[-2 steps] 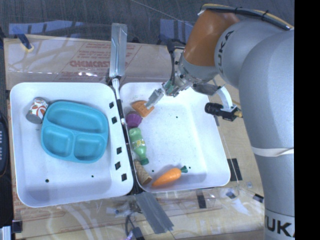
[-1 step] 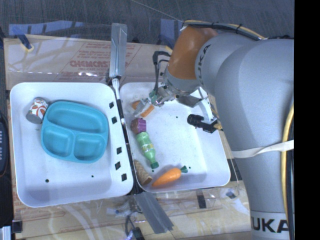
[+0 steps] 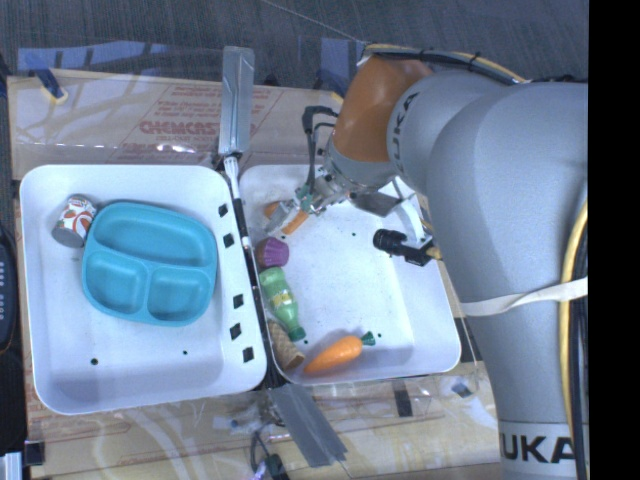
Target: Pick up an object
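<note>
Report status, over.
Gripper low in right bin, far-left corner. Small orange piece beside it, hold unconfirmed. Purple toy, green bottle close by.

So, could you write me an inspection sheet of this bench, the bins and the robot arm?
Surface: left white bin and right white bin side by side on a brown bench.
Job's things: right bin holds an orange toy carrot, a green plastic bottle, a purple round piece and a small orange piece.
Clutter: left bin holds a blue divided plastic tray and a small round orange-and-white object beside its corner.
Grippers: two-finger gripper low over the right bin's far end, near the small orange piece; grip cannot be told.
Cables: yellow cable along the grey arm.
Surroundings: dark carpet; grey tape strips.
</note>
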Tool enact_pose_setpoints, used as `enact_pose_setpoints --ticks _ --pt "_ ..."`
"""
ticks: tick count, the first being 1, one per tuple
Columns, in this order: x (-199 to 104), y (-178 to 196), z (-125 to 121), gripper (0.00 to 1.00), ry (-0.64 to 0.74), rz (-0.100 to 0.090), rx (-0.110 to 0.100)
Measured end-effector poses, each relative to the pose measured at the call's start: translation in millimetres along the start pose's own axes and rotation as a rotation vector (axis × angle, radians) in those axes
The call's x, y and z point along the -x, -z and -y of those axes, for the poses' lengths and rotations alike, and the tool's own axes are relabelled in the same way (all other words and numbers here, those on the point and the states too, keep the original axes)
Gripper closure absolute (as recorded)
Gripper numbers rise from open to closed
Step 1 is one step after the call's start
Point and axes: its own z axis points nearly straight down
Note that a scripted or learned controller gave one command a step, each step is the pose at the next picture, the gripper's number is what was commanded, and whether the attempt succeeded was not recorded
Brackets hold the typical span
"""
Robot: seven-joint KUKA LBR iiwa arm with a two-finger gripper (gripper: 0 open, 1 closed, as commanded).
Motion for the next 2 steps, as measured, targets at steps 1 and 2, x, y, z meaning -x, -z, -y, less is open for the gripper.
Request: enact_pose_setpoints --ticks 1,2 --pt "-1 12 -2 1.00 0.006 0.002 0.002" --pt "-88 106 -26 1.00 -0.034 0.008 0.013"
